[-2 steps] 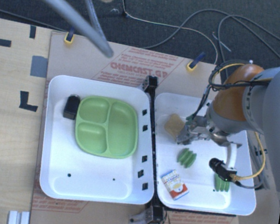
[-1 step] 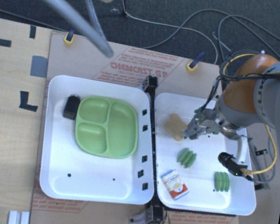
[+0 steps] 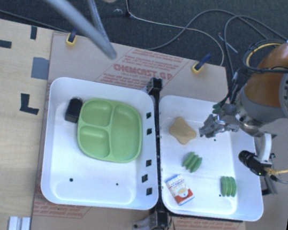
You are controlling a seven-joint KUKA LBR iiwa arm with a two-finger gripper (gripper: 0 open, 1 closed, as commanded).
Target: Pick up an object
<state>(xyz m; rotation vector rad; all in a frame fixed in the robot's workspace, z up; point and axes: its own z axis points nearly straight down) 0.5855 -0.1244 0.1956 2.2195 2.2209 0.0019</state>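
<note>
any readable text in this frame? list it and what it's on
"CHEMCAST GP": red print on the brown board under the two bins; only roughly legible, the last letters uncertain.
Smaller red lines above and below it on the same board: too blurred to read.
Faint red print on the board's front edge below the left bin: unreadable.
Small carton in the right bin: red and white artwork, text too small to read.

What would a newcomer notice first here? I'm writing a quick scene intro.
The bright green divided plate in the left bin, with a small black object beside it. Then the grey arm with its orange band over the right bin, its tool near a tan sponge-like piece.
</note>
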